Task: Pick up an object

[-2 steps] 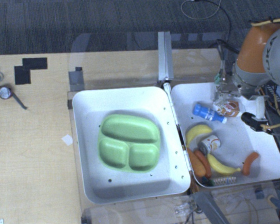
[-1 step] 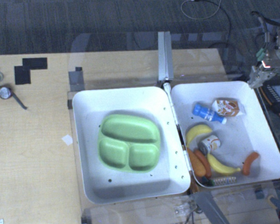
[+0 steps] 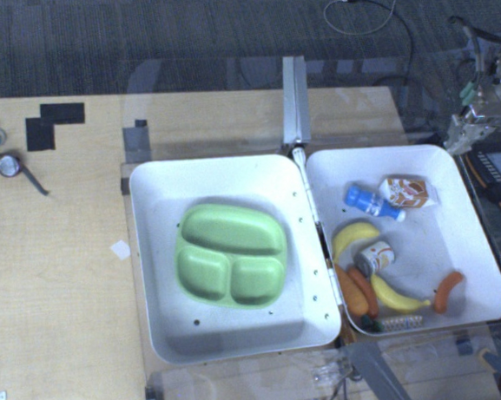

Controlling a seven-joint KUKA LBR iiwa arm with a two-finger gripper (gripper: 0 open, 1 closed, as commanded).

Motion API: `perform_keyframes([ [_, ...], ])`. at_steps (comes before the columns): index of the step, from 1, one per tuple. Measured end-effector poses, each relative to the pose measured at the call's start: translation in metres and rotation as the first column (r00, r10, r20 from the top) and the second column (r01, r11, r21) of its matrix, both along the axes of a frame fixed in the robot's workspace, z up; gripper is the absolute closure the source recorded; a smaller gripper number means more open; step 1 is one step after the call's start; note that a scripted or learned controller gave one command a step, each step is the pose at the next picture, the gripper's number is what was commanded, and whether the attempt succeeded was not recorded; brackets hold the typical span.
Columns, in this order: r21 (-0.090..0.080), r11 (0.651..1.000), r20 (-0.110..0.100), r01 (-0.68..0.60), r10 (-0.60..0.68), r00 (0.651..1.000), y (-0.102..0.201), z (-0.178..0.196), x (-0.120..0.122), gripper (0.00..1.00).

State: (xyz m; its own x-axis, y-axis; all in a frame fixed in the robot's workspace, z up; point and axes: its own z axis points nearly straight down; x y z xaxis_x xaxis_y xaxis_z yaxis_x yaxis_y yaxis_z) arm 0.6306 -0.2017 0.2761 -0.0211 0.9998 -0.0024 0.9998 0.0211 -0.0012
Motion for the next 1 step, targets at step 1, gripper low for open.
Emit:
perform_keyframes([
  [1, -0.001, 1.0, -0.001, -0.006, 0.006, 1.0, 0.0009, 0.0079, 0.0016, 1.0],
])
